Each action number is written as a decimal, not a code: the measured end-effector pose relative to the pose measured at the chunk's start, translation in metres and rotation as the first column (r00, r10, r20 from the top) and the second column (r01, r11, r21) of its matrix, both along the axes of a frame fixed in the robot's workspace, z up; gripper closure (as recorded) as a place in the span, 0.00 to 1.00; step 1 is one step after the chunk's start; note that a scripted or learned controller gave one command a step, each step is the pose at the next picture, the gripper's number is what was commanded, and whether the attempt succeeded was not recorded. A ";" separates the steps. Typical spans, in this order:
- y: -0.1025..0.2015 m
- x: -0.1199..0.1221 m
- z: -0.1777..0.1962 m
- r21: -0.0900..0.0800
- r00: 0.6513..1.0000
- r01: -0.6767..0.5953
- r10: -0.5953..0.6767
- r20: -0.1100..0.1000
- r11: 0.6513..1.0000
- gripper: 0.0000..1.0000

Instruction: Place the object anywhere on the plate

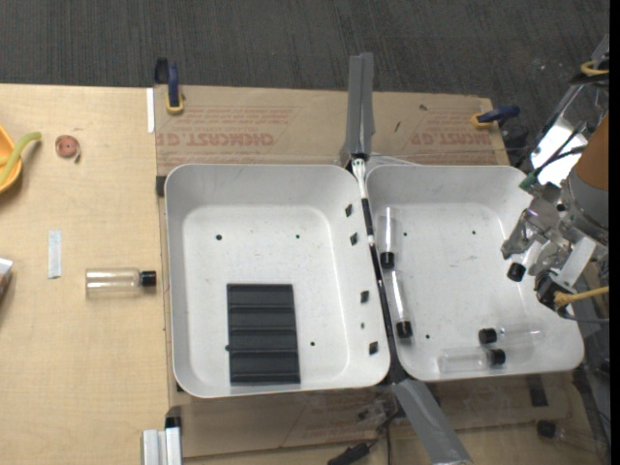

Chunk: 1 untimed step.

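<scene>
**Clearly slippery vials, gripper state unclear**

Task objects look like clear plastic vials with black caps, lying on their sides in the right bin. One vial and another lie along the left wall; two more and sit near the front edge. Judged light, rigid, smooth, prone to roll; best pinched across the mid-body, jaws square to the tube axis. The plate, a dark ribbed rectangle, lies flat in the left bin. Gripper hangs over the right bin's right rim; can't tell its grasp state.
</scene>
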State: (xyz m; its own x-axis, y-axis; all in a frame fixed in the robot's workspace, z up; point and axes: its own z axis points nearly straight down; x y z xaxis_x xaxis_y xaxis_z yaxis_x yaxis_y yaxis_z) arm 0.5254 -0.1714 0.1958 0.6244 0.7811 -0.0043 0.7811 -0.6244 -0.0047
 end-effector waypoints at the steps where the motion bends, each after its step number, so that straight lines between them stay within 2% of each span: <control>1: 0.000 0.000 0.000 0.000 1.000 0.000 0.000 0.000 1.000 0.00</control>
